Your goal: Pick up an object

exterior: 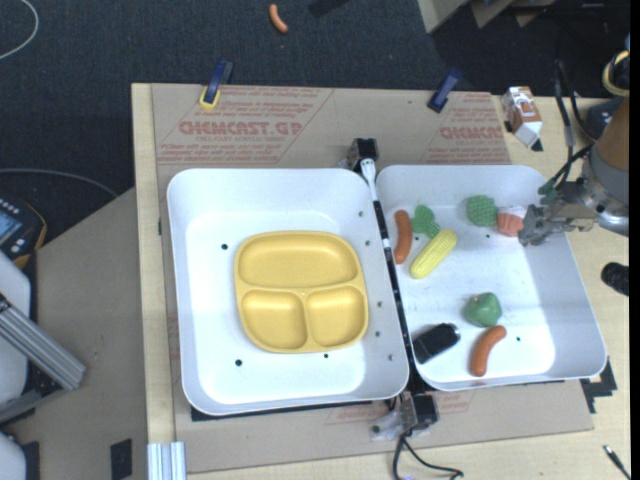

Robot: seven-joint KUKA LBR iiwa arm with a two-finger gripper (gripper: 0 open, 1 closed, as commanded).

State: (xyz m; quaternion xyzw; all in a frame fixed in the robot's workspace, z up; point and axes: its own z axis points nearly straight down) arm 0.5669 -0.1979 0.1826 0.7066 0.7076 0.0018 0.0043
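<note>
Bright, even overhead light, faint soft shadows, mild glare on the two shallow white plastic bins point(190, 268), slight overall softness.

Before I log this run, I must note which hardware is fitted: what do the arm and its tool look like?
The arm enters from the right edge, showing a rounded grey wrist section with a tan, orange-tinged part above it. Thin dark cables run down beside it. The tool is a small boxy assembly of grey metal with dark parts; its details are too small to make out.

Bench point(150, 268) with two white bins point(200, 218)
</note>
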